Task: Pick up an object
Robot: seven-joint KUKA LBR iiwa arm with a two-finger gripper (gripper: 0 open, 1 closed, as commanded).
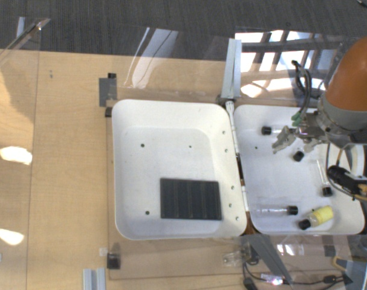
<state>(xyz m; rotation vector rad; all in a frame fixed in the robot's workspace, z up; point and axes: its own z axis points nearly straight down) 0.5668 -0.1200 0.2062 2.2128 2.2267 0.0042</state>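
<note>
right bin [352, 225], hand [284, 139] above it, nothing visibly gripped

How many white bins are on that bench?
2: the left bin holds a dark ribbed pad; the right bin sits beside it, partly under the arm.

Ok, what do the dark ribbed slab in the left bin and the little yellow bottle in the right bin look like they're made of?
The dark slab looks like matte black rubber or foam: flat, no glare, parallel ridges along it; which one I can't tell. The yellow bottle looks like smooth plastic with a dark cap, judging by its even colour and soft sheen. Both bins, e.g. the left bin, look like white moulded plastic with rounded corners.
</note>
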